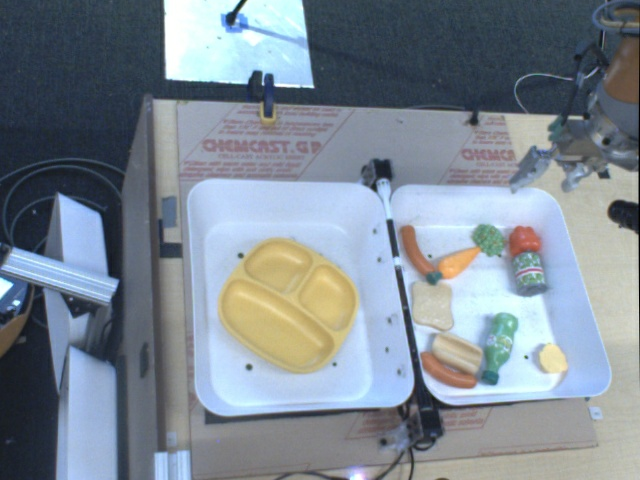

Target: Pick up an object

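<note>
End effector high at the far right, nothing picked yet.

Nearest in the right bin (575, 268) lie a hot dog (449, 370), bun (457, 350), green bottle (498, 346) and lemon (551, 358); further back, toast (433, 306), carrot (455, 262), broccoli (488, 238) and a can (528, 271). The end effector (555, 168) hangs beyond the far rim, fingers spread, carrying nothing. Best bet: drop straight over 1 isolated item, such as the lemon, before closing.

The brown board (300, 138) under the two bins has red letters printed on it. At about 11 o'clock from the left bin (290, 298) the word reads "CHEMCAST GP". The same red print shows again at about 12 o'clock from the right bin (495, 288), but there it is tilted and too faint to read.
</note>
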Robot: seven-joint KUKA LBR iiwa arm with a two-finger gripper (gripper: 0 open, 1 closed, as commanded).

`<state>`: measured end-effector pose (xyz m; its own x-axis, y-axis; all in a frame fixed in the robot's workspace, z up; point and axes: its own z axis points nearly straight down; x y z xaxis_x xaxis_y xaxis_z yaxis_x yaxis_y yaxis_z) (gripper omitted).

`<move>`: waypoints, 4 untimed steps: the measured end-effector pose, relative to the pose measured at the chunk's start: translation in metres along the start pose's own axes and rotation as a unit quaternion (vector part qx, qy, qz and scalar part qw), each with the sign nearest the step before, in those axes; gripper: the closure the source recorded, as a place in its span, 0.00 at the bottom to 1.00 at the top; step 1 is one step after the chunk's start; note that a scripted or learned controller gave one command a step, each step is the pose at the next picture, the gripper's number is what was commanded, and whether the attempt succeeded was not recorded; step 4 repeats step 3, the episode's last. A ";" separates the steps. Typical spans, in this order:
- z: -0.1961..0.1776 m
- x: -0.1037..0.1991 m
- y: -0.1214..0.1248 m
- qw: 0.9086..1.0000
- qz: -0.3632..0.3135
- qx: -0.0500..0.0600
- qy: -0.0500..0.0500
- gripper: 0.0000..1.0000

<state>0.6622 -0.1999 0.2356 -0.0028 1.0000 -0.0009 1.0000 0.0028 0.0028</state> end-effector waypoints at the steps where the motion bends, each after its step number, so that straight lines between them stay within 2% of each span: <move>1: 0.116 0.058 -0.030 1.000 -0.001 0.003 0.002 0.00; 2: 0.151 0.079 -0.047 1.000 -0.001 0.001 0.000 0.00; 3: 0.140 0.079 -0.046 1.000 -0.002 -0.001 0.000 1.00; 4: 0.140 0.079 -0.046 1.000 -0.002 -0.001 0.000 1.00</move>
